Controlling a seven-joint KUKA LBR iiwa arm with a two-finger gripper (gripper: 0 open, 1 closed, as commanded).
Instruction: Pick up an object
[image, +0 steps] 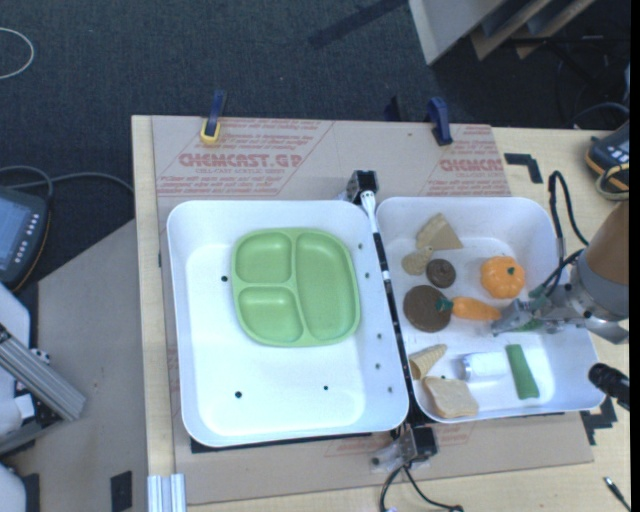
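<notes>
Two shallow white bins sit side by side on the bench. The left bin holds a green divided plate and nothing else that can be made out. The right bin holds the loose objects: an orange fruit, a carrot-like orange piece, a large brown disc, a smaller dark disc, a green stick, a white tube and several tan wedges — one near the far wall, two near the front.

The arm enters from the right, and the gripper is low inside the right bin, just beside the tip of the carrot-like piece and near the green stick. Whether its hand is wide, narrow or closed on anything cannot be told — the metal parts blur together at this size. No object is visibly raised off the bin floor.

Judged from this layout, the pick is not yet done: the approach looks complete, while a confirmed grasp and a lift remain. The carrot-like piece seems the likeliest target, though this is uncertain.
</notes>
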